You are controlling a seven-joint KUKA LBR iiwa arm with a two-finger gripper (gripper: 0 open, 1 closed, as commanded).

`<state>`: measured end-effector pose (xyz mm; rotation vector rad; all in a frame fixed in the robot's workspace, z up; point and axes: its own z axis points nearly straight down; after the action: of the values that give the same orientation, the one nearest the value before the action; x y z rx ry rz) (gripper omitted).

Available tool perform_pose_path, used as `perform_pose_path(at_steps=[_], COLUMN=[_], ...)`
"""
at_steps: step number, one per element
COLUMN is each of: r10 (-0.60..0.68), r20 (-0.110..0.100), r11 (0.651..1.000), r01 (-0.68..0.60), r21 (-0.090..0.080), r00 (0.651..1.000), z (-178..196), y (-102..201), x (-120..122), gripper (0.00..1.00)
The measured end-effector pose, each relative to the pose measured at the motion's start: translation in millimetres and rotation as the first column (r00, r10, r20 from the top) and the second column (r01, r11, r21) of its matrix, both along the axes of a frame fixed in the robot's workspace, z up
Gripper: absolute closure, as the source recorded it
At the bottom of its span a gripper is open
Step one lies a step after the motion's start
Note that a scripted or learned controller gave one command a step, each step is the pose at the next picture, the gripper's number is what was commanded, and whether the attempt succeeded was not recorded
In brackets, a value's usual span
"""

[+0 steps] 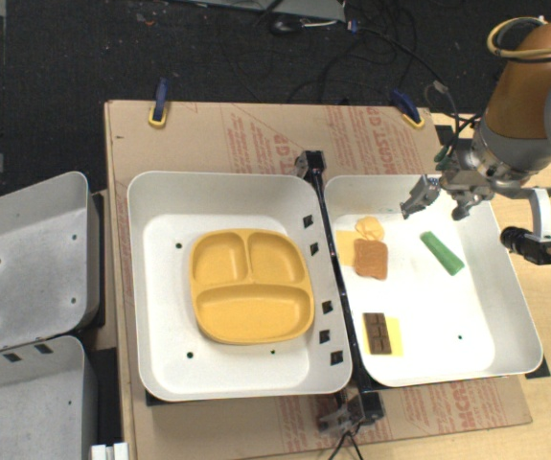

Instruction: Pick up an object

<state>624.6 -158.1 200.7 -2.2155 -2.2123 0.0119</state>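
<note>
Green block, a short stiff bar, lies slantwise in the right bin, apart from the brown wafer and chocolate piece. It looks light and rigid, best pinched across its narrow sides. Above its upper end, the claw hangs spread and holds nothing.

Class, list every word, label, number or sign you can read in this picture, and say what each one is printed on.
Red lettering is printed in repeated lines, reversed or upside down, across the brown board under the two bins: too blurred and turned to read for sure.
No readable text shows on the yellow tray, the green block, the brown slab or the gripper.
</note>
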Motion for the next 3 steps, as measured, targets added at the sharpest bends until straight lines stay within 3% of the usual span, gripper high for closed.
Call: perform_pose_path(at_steps=[1,3], r10=[0.002,0.002], r20=[0.013,0.009], r11=[1.0,1.0], r01=[-0.002,-0.002], r21=[-0.002,-0.002], r00=[1.0,1.0], z=[7.6,-102.0], y=[0.3,2.1], x=[3.1,-1.0], gripper=[0.0,0.0])
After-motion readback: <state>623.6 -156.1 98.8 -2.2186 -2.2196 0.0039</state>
